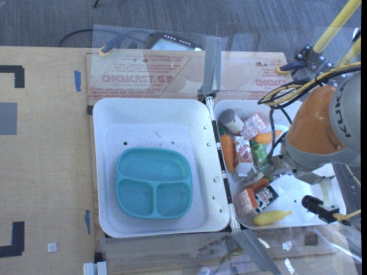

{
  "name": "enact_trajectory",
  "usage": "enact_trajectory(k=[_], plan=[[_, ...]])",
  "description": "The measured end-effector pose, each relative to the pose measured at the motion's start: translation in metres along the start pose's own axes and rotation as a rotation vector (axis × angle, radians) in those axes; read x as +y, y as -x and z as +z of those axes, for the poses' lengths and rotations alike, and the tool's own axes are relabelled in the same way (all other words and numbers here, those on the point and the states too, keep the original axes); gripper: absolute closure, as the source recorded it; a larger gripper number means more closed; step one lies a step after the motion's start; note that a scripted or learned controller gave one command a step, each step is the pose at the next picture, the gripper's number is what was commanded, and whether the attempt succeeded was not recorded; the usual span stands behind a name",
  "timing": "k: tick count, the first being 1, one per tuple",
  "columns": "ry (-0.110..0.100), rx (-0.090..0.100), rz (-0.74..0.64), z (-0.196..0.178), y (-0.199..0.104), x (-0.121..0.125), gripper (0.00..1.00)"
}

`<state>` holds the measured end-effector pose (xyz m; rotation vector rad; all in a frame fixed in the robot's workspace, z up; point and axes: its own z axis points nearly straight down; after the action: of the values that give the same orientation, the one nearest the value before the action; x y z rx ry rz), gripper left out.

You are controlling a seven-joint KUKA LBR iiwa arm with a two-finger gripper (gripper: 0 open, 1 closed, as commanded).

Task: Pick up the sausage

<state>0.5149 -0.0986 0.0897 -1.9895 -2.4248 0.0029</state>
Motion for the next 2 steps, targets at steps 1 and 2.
enact_trajectory(k=[1, 2], plan=[[-0.005, 0.002, 0.004, -0.006, 0.001, -0.001, 1.0], [0.011, -0.005, -0.256, 0.003, 0.073, -0.013, 1.0]])
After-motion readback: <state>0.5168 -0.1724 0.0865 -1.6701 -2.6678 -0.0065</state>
